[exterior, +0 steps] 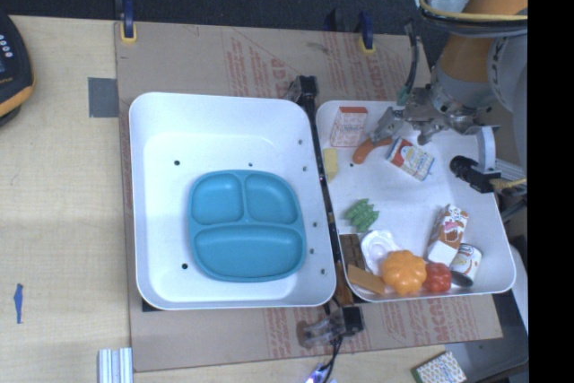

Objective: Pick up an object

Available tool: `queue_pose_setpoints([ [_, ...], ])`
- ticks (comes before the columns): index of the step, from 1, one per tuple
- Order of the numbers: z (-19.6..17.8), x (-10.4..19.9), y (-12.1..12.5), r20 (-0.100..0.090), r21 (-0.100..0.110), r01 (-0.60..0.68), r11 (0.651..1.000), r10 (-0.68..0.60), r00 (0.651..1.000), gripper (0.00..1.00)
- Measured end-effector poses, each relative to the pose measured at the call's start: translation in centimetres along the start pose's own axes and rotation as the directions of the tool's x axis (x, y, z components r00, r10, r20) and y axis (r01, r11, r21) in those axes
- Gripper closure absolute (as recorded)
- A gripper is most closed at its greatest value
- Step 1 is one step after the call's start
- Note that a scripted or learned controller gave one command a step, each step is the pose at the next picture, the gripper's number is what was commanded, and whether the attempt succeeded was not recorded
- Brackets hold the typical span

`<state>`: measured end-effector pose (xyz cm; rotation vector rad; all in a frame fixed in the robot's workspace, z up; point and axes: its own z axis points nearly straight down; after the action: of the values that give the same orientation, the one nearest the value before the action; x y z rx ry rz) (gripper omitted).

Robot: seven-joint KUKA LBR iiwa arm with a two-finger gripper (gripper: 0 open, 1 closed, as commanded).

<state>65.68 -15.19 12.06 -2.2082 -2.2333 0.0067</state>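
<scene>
Wooden bench carries two white bins. Nearest, an orange toy; farther, a small carton beneath the gripper. Whether its jaws are apart is unclear. Likely approaching; next, descend and close.

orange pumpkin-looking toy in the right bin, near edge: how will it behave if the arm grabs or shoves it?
The orange pumpkin toy looks rounded and lobed, so it may slip or squirt out of the jaws. It is probably light, hollow plastic. It sits packed against a red piece and a white item, so a push would likely shift those rather than roll it freely.
</scene>
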Motion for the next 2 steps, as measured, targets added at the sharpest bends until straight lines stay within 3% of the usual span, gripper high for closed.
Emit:
queue_pose_setpoints([
  [1,-1.1,-0.1,0.0,0.001,0.0,0.003,1.0,-0.003,1.0,1.0],
  [2,-5.0,-5.2,-6.3,-0.001,0.0,-0.014,1.0,0.014,1.0,1.0],
])
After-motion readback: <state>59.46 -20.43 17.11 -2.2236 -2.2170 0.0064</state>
